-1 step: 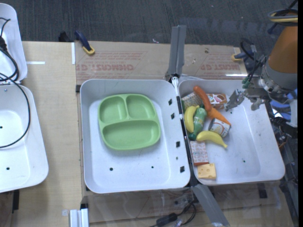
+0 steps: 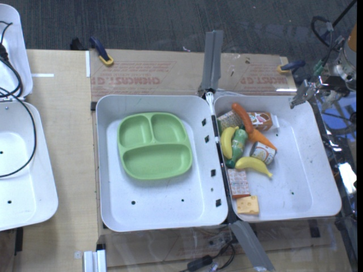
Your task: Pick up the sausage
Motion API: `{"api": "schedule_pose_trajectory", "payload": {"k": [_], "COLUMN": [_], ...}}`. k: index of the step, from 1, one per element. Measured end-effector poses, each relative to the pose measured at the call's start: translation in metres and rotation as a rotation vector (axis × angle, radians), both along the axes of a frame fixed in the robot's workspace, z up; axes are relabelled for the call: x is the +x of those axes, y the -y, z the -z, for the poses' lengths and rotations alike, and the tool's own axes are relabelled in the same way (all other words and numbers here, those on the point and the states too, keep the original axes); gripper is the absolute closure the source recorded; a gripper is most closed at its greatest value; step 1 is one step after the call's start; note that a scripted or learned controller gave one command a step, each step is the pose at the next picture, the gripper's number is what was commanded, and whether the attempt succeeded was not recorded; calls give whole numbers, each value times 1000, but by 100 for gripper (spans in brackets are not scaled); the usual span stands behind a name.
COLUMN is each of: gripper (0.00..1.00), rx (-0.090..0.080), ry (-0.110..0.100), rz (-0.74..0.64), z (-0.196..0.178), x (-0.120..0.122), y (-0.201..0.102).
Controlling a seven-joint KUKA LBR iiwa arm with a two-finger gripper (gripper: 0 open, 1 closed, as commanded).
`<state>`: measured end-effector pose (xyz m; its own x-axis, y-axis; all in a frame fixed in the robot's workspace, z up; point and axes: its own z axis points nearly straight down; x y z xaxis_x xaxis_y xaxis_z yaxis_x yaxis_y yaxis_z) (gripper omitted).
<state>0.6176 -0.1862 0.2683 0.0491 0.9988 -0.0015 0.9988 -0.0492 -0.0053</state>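
The sausage (image 2: 242, 117), a reddish-brown stick, lies at a slant near the back left of the right bin (image 2: 306, 169), resting on a flat printed packet (image 2: 258, 119). The gripper (image 2: 302, 95) hangs over the bin's back right corner, well to the right of the sausage and apart from it. The arm's wrist (image 2: 340, 67) rises behind it at the right edge.
Crowded beside the sausage are an orange carrot (image 2: 262, 138), two bananas (image 2: 227, 141) (image 2: 254, 165), a green pepper (image 2: 238, 143), a small can (image 2: 263, 153), a card (image 2: 239, 183) and a cheese wedge (image 2: 247, 205). The left bin (image 2: 113, 203) holds a green divided plate (image 2: 154, 146).
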Motion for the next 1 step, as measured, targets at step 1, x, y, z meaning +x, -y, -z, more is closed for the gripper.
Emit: {"api": "schedule_pose_trajectory", "payload": {"k": [1], "gripper": [0], "rx": [0], "ry": [6], "rz": [-119], "z": [112], "x": [39], "y": [-63]}}
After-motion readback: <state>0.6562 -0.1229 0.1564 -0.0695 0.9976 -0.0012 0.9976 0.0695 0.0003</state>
